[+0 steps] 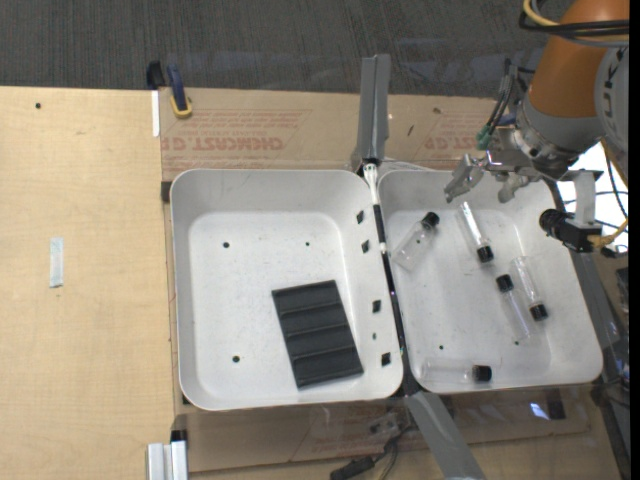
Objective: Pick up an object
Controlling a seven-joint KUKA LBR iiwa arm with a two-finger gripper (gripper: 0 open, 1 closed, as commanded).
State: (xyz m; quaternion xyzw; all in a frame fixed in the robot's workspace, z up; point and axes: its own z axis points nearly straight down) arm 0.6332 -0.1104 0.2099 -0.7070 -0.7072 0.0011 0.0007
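In the camera view the gripper (487,176) hangs over the right bin (590,363) near its 12 o'clock rim, fingers spread apart and holding nothing, which suits an approach before a pick. The nearest target, a clear vial (474,232) with a black cap, lies flat just below the fingers toward 6 o'clock; more vials (414,240) (524,286) rest scattered on the floor, and a loose cap (482,374) sits at 6 o'clock. The left bin (180,268) holds a dark ribbed block (317,333) lying flat at about 5 o'clock, well apart from the arm.
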